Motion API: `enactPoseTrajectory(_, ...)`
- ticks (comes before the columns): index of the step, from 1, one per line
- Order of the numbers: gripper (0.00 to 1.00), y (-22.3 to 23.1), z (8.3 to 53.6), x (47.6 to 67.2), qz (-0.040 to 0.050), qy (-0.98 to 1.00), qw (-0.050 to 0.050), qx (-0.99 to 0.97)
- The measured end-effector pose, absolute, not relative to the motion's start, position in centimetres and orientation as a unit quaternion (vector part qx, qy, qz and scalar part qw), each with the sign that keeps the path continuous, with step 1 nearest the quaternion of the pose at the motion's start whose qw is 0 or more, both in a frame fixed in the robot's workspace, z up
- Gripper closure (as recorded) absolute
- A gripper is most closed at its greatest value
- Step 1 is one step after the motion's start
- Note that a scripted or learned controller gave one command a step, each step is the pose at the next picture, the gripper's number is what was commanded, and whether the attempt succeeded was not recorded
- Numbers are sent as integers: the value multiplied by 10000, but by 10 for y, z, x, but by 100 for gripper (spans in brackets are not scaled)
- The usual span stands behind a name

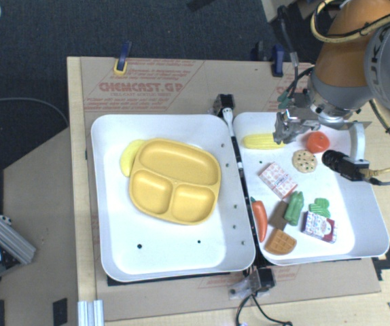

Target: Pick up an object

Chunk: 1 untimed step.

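My gripper [281, 136] hangs low over the back of the right bin [368, 212], at the right end of a yellow corn cob [257, 141]. It looks close to the cob or touching it. A red tomato [317, 142] and a cookie [304, 161] lie just right of the gripper. Nearer the front are a pink-and-white packet [277, 179], an orange carrot [259, 220], a green pickle [294, 208], a waffle [280, 242] and a strawberry carton [319, 226].
The left bin [110, 209] holds a yellow divided plate [174, 180] with a yellow piece [128, 156] tucked under its left edge. A black part with a cable [344, 166] juts from the arm over the right bin. Cardboard lies beneath both bins.
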<state>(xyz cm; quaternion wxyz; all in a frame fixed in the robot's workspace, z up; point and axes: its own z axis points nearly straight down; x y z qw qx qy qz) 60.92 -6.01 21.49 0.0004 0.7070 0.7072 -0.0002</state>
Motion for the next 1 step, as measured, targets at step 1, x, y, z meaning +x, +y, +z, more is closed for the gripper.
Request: enactPoseTrajectory(1,100,-67,219,611,5,7068,13,7074)
